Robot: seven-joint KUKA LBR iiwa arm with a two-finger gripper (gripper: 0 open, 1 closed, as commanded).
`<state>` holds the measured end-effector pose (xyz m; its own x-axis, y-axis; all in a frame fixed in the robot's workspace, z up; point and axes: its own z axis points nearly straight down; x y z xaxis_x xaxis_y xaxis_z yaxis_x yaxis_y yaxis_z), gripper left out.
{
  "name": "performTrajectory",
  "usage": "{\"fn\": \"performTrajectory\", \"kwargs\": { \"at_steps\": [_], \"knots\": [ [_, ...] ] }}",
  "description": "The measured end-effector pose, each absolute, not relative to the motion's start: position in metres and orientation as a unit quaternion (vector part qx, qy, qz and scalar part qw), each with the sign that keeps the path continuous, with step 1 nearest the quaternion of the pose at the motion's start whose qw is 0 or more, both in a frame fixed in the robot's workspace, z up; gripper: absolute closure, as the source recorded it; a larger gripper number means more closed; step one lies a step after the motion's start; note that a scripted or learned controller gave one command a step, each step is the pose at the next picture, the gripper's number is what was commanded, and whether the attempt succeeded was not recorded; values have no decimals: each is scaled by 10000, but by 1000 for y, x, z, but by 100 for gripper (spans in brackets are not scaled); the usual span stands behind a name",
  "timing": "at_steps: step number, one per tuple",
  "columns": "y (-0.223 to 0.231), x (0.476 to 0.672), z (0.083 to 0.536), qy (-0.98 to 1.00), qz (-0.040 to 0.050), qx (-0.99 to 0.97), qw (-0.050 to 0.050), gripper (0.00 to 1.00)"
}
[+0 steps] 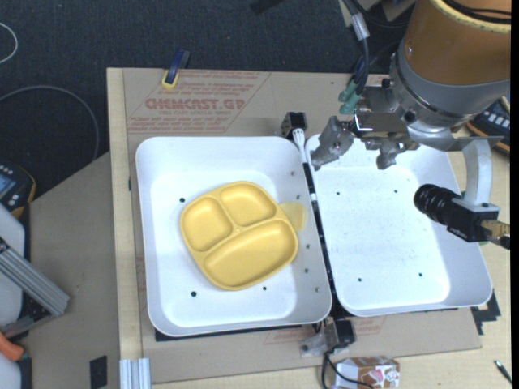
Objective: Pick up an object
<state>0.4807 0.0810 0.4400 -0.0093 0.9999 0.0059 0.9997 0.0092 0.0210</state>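
Yellow divided plate (238,235) sitting mid left bin (154,217), toward the table's left edge, long axis slanting across it. End effector (357,146) hovering over the right bin's (405,298) far edge, fingers spread, gripping nothing. Plate down-left from there.

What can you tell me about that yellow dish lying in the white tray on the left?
The yellow dish is a divided plate with rounded corners, looking like smooth moulded plastic. It has three hollows: two small ones at the far side and one long one nearer the camera. It lies flat, open side up, turned at a slant, on the floor of the left bin, towards the wall shared with the other bin. A paler yellow bit pokes out from under its right edge. Nothing else touches it.
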Motion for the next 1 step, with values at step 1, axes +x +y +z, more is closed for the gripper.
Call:
{"fn": "performTrajectory", "kwargs": {
  "at_steps": [1],
  "knots": [
    [78, 480, 441, 7081, 11, 7061, 15, 100]
  ]
}}
